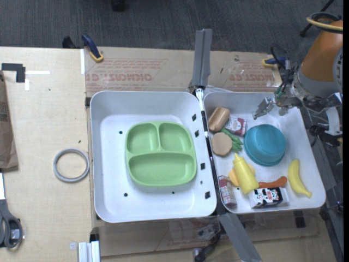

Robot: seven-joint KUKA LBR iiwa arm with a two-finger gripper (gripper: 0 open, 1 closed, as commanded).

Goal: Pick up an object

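Camera view: claw (pixel 265 107) is hovering open, holding nothing, above right bin (pixel 312 146); blue bowl (pixel 265 144) is crowding neighbours, risking a slipped grasp.

A single fixed camera looks down from above at a slant, far enough back to take in both white bins whole: the left bin (pixel 103 162) and the right bin (pixel 311 146), side by side on the tabletop (pixel 43 119). Beyond the tabletop's far edge a strip of dark floor (pixel 163 10) shows. The arm (pixel 322 59) enters from the right side of the frame.
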